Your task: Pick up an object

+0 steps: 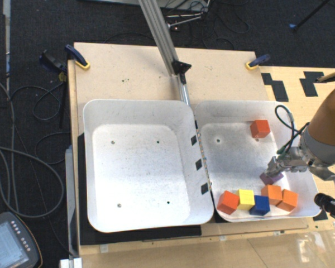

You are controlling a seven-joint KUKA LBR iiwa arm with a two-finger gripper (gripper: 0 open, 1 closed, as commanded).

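Observation:
My gripper (277, 167) hangs low over the right bin (229, 149), near its right side. A small purple block (271, 177) lies right under the gripper's tip, partly hidden by it. Whether the two touch I cannot make out. An orange cube (260, 128) sits alone further back in the same bin. Along the bin's front edge lies a cluster: an orange cube (229, 201), a yellow cube (246, 197), a blue cube (261, 205) and two more orange blocks (281, 196).
The left bin (137, 163) adjoins the right one along a central rim with black clips (199, 163). A slanted metal pole (162, 32) crosses the bench's back. The arm's cable (286, 121) loops over the right bin's far right.

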